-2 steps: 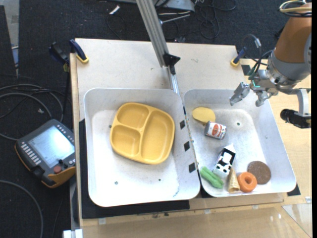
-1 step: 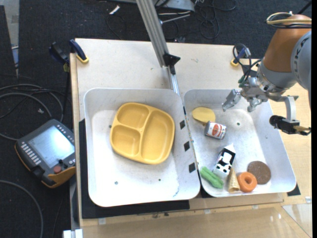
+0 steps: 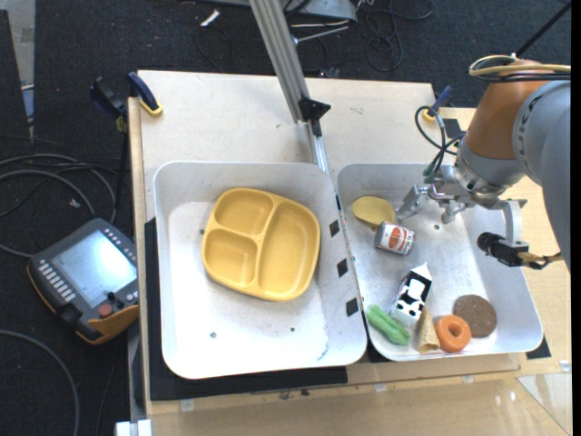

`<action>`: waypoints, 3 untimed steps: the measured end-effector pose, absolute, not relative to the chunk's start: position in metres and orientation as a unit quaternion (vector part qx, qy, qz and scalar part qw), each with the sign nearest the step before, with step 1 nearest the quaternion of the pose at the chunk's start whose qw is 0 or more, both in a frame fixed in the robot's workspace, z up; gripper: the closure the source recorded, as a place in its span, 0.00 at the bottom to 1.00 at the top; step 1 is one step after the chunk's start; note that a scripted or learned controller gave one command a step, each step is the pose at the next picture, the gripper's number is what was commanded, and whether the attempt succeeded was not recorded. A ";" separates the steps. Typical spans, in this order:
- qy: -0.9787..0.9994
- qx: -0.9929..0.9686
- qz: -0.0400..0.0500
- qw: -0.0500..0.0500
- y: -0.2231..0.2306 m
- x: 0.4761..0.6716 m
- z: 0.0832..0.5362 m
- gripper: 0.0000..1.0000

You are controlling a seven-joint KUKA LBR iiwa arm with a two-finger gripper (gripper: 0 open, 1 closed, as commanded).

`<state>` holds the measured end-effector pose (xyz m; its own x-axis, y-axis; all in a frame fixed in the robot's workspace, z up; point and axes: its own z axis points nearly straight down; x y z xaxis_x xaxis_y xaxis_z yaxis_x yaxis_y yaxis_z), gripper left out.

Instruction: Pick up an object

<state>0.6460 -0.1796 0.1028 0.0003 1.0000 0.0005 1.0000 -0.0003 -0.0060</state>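
A red-and-white can (image 3: 395, 238) lies in the right bin (image 3: 508, 284) just below-left of the gripper (image 3: 434, 198), whose jaws stand spread open around nothing, beside a yellow chip (image 3: 372, 210).

Yellow divided plate (image 3: 261, 242) in left bin (image 3: 177, 334); teach pendant (image 3: 83, 281) on floor

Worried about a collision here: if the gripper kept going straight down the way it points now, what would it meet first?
Most likely the bare floor of the right bin, beside the red can and yellow chip-like piece. The gripper hangs over the bin's upper part; its height is hard to judge from one view.
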 end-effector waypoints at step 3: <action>-0.708 -0.706 -0.002 -0.004 -0.173 0.658 0.163 1.00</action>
